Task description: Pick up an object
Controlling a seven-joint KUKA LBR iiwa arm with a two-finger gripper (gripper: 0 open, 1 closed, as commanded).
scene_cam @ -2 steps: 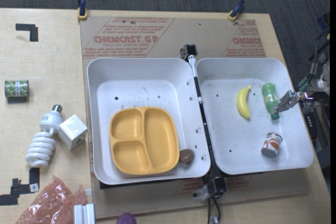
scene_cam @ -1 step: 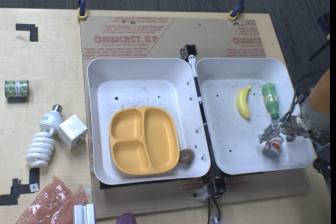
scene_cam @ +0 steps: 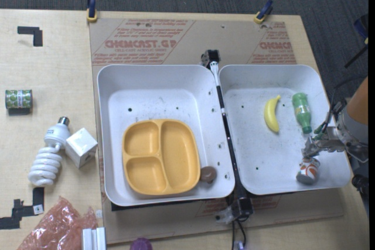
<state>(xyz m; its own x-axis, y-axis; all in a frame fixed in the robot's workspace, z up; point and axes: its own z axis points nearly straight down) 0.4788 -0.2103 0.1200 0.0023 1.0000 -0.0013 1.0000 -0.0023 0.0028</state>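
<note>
Gripper (scene_cam: 313, 152) just above small round toy (scene_cam: 307, 171)
You can't tell finger state; toy looks light, rigid, rolls — pinch across its middle.

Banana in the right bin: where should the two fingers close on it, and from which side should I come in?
Grip the banana across its middle, the thickest part, coming straight down from above. It lies flat on the right bin floor, running near to far with its curve bulging left, so set the fingers left and right of it. The green bottle lies apart on its right, leaving room there.
</note>
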